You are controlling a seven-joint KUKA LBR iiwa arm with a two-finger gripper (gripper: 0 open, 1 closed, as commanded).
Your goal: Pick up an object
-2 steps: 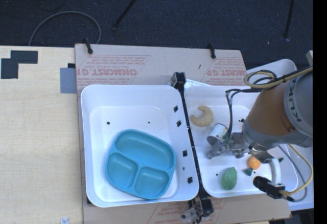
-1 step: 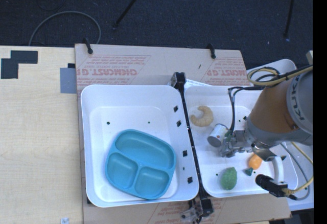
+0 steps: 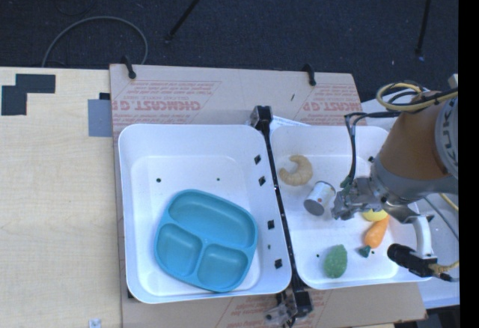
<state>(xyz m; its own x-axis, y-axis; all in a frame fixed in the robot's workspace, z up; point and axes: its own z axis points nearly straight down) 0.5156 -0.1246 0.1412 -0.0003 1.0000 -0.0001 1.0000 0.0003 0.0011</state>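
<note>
On the tabletop [image 3: 52, 192], the tool [image 3: 346, 207] sits low in the right bin [image 3: 314, 278] beside a small metal cup [image 3: 319, 198]; its grip is unclear, so likely nothing is lifted yet.

One fixed camera above the counter [image 3: 52, 192], looking down at a slant, far enough to take in both white bins, left bin [image 3: 142, 147] and right bin [image 3: 329, 147], dark floor along the top, arm [image 3: 415, 150] entering from the right
</note>
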